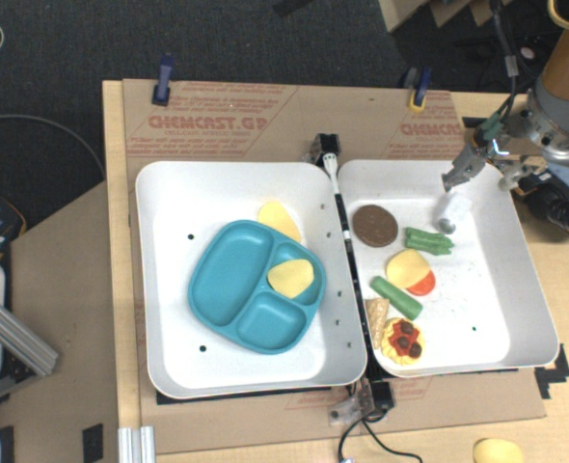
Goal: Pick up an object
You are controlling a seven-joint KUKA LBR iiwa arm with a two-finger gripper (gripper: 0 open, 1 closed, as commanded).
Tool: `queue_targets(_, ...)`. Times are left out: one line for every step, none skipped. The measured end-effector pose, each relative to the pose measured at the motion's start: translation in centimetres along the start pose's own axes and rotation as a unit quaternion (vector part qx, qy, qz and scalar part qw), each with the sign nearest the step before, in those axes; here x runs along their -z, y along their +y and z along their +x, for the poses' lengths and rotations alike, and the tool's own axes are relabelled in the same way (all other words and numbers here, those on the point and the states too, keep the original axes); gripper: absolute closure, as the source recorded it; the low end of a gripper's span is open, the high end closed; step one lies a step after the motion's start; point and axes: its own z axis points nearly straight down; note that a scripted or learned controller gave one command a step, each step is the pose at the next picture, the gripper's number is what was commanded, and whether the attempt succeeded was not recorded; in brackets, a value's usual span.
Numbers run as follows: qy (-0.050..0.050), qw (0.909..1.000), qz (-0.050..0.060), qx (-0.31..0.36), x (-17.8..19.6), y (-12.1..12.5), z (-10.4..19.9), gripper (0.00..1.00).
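We see the gripper point(450, 204) at the frame's right, above the green bean point(428, 241); its fingers' state we cannot tell.

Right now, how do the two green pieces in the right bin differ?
The upper green piece lies nearly level, just right of the brown disc; the lower green piece slants diagonally, below the yellow-and-orange piece. The upper one looks darker. Both are small elongated toy vegetables in the right bin.

A brown cardboard sheet point(217, 114) printed with red lettering covers the worktop, held at its far edge by two blue clamps point(162, 80). Dark carpet point(121, 27) lies beyond, and grey cables point(14, 123) trail across it.
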Motion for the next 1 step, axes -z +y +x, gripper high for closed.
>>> queue_targets(-0.002,0.9999,-0.010,-0.001,17.46,-9.49,-0.46,0.00)
